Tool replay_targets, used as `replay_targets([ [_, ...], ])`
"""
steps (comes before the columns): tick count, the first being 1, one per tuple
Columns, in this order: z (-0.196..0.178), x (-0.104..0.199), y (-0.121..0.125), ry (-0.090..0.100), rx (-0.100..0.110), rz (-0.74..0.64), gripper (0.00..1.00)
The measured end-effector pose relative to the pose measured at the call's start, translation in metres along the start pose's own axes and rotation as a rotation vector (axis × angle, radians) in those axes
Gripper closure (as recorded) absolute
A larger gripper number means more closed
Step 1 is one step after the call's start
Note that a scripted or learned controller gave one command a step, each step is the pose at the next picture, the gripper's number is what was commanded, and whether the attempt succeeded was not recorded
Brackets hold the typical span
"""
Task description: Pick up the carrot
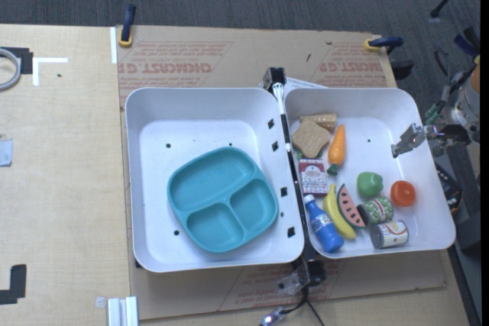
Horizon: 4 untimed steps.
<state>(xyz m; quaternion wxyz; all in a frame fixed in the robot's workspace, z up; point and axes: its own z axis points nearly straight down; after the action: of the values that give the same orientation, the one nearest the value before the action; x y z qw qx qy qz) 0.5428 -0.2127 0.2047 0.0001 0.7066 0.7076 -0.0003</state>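
Carrot (pixel 337 145): lay centre-right of frame in the right bin (pixel 382 104), tip against toast slices (pixel 312 136), presumably dumped loose; gripper (pixel 409 139) hovered right of it, fingers' spread indiscernible.

- The cardboard sheet (pixel 176 61) under the bins bears red print, upside down and mirrored, on its far left and far right; the letters cannot be read surely.
- The small red packet (pixel 314 178) carries illegible print.
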Motion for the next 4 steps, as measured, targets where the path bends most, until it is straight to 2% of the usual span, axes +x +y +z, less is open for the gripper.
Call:
replay_targets([
  [1, 0.068, 0.046, 0.057, 0.000, 0.001, 0.000, 0.00],
  [2, 0.112, 0.077, 0.086, 0.000, 0.000, -0.002, 0.00],
  [3, 0.112, 0.031, 0.022, 0.000, 0.000, 0.002, 0.00],
  [4, 0.112, 0.063, 0.012, 0.000, 0.000, 0.001, 0.00],
])
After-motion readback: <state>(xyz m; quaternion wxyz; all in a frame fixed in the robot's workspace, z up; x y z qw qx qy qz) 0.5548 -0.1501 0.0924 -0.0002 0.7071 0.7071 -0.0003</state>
